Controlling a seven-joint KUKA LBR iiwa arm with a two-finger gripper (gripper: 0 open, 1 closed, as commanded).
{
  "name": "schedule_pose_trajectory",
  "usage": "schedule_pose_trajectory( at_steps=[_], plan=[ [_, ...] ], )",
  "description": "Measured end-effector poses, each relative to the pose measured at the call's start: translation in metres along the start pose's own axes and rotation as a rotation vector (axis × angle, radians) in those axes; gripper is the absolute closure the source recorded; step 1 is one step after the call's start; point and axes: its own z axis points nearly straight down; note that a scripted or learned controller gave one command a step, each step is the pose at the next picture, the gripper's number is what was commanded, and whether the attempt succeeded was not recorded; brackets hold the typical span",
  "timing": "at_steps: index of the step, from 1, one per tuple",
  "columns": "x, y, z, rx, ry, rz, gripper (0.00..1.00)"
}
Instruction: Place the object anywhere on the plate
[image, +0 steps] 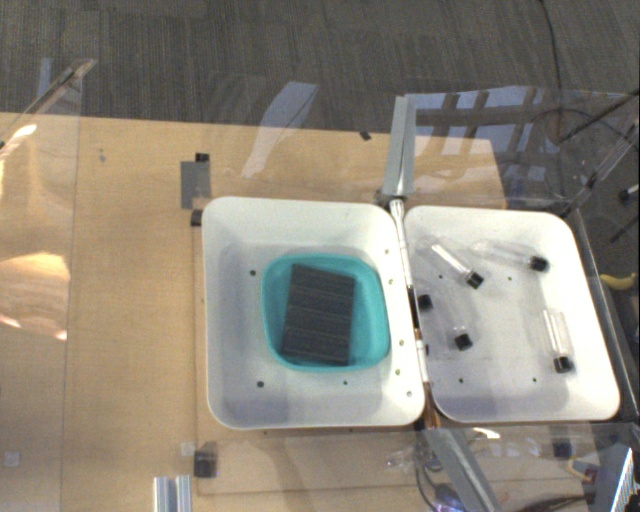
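Teal plate with a dark block on it

Teal is the colour of the plate (273, 300); it sits in the middle of the left white bin (228, 300); a dark grey block (320, 314) with ridges across its top lies flat on the plate, well inside the rim and turned a little to one side; teal shows all round the block, and it touches nothing but the plate.

The right white bin (592, 330) stands just beside the left one, edge to edge; a clear tube (452, 262) with a black cap lies near the top left of it; a second clear tube (512, 256) with a black cap lies near the top, a bit to the right of the first; a third clear tube (556, 338) lies near the right wall, cap end down; two small black caps (424, 301) lie loose on the left side, one near the wall and one further in, apart from each other.

Both bins rest on a wooden bench (100, 300); a grey post (400, 150) rises at the far end of the seam between them.
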Motion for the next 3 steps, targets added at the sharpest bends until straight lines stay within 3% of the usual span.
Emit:
schedule_pose_trajectory(
  at_steps=[1, 2, 3],
  plan=[
    [0.133, 0.026, 0.002, 0.002, -0.002, -0.002, 0.0],
    [0.069, 0.014, 0.001, 0.003, -0.001, 0.003, 0.0],
    [0.047, 0.01, 0.001, 0.003, -0.001, 0.004, 0.0]
  ],
)
